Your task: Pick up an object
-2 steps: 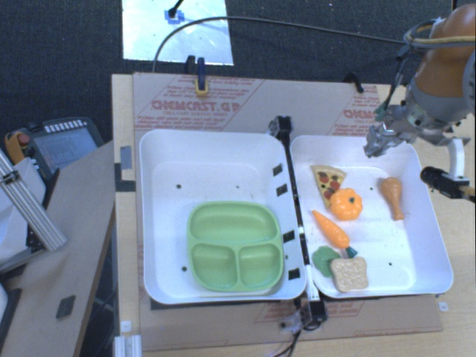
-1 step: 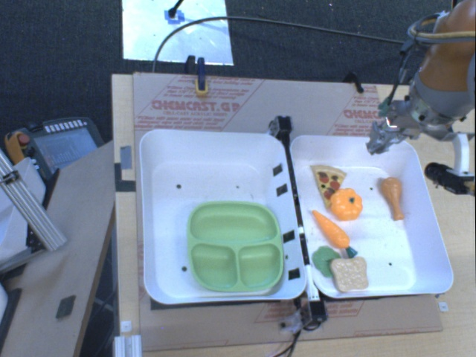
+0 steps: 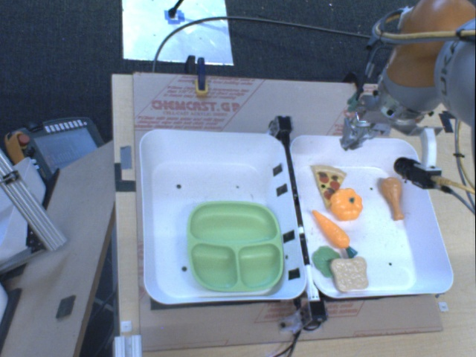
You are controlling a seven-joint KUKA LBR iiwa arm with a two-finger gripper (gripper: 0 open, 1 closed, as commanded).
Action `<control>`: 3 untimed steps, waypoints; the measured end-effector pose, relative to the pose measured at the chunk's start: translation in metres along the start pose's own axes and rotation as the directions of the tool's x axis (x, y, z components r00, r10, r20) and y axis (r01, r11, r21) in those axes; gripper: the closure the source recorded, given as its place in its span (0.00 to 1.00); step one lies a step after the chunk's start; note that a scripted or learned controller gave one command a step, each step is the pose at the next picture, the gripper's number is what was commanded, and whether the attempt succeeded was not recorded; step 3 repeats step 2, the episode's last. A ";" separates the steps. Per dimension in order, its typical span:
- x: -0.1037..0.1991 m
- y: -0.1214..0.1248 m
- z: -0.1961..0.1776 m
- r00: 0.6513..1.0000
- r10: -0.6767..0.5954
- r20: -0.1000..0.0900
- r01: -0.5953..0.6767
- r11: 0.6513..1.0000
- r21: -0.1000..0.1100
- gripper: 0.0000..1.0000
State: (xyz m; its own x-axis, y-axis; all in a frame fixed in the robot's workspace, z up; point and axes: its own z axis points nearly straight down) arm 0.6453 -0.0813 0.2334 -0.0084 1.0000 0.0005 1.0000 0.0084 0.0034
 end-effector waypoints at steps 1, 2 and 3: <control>0.051 0.013 -0.004 1.000 -0.001 0.000 0.001 1.000 -0.001 1.00; 0.110 0.014 -0.011 1.000 -0.001 -0.001 0.001 1.000 0.001 1.00; 0.110 0.014 -0.011 1.000 -0.001 -0.001 0.001 1.000 0.001 1.00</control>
